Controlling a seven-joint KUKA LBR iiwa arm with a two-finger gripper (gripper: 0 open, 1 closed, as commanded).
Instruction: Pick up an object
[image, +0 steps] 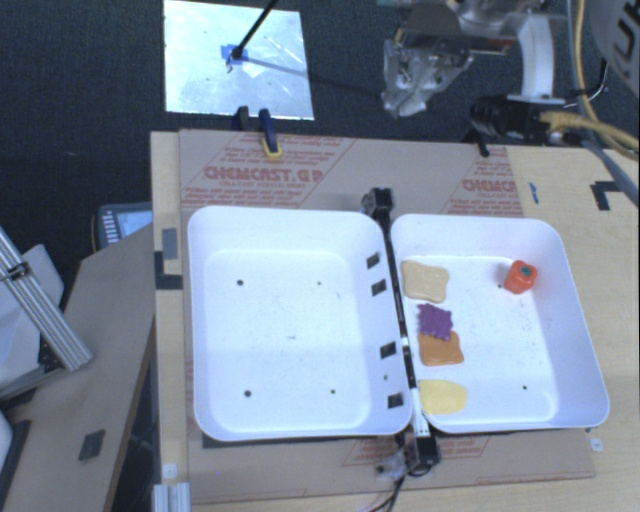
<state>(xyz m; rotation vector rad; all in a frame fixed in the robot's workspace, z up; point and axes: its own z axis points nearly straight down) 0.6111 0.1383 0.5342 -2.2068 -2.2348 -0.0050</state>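
Observation:
The right bin (570, 300) holds several small objects. A tan bread-like slice (425, 281) lies near its left wall, with a purple piece (434, 320) and an orange slab (441, 348) below it. A pale yellow piece (443, 396) rests near the front left corner. A small orange-red object with a green top (520, 276) sits at the back right. My gripper (415, 85) hangs high at the top of the view, above and behind the bins, far from all objects.
The left bin (215, 300) stands beside the right one, joined by a black-clipped divider (390, 300). A cardboard sheet (330, 170) lies under both. A shiny square plate (238, 58) sits at the back left. Yellow cables (590, 120) run at the top right.

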